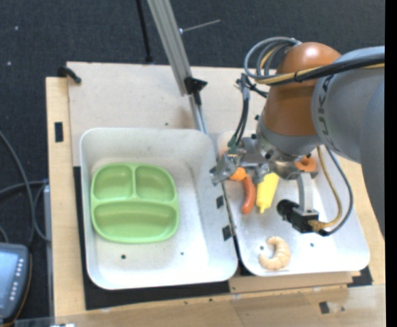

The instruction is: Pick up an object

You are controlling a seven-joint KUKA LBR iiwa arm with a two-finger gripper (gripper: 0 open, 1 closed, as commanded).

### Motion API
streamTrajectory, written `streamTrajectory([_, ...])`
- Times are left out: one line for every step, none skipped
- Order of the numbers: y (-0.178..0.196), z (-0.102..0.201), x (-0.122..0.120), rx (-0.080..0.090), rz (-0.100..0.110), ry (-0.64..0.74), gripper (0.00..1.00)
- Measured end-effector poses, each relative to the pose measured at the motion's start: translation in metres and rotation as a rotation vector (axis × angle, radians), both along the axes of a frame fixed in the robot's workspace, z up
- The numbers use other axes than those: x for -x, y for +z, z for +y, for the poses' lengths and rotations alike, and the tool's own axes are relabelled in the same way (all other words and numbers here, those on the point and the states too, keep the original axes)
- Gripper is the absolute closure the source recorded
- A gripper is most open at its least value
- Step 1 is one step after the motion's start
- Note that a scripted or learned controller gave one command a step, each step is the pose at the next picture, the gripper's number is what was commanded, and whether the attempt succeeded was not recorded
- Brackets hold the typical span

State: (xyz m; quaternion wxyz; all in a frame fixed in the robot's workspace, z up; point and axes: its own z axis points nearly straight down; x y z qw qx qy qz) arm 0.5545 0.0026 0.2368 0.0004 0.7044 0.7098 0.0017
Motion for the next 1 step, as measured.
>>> streamTrajectory([0.0336, -0.0033, 0.0375, 0.001, 0.000, -0.006, 0.00])
